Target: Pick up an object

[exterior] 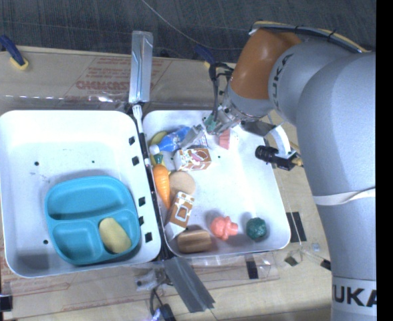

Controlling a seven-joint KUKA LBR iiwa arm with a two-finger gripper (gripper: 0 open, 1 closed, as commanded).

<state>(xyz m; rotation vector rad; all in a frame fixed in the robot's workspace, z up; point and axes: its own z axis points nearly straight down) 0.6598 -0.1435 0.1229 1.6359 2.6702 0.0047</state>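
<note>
White capitals reading "KUKA" stand on the grey base of the arm [352, 293] at about five o'clock (the last letter runs to the edge). Red mirrored print crosses the cardboard sheet [106, 72] under the bins near eleven o'clock, too faint to read. The small cartons [180, 209] in the right bin carry brown patterns with no legible words.

- Even, fairly bright overhead light; the white bins [23, 179] look slightly washed out.
- Soft shadow in the left bin's near-left corner (faint).
- Mild blur overall; small items in the right bin [277, 199] lack crisp detail.
</note>
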